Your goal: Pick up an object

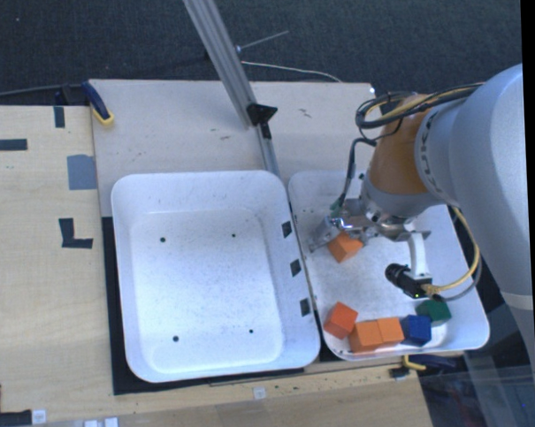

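While the gripper [341, 234] hangs over the right bin [467, 332] near its left wall, an orange block [345, 246] sits between its fingers — gripped. Other blocks — orange [340, 319], blue [418, 329], green [437, 310] — lie along the front edge.

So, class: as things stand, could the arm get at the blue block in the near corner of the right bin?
Probably yes. The blue block lies open from above, though an orange block and a green block crowd its sides against the right bin wall.
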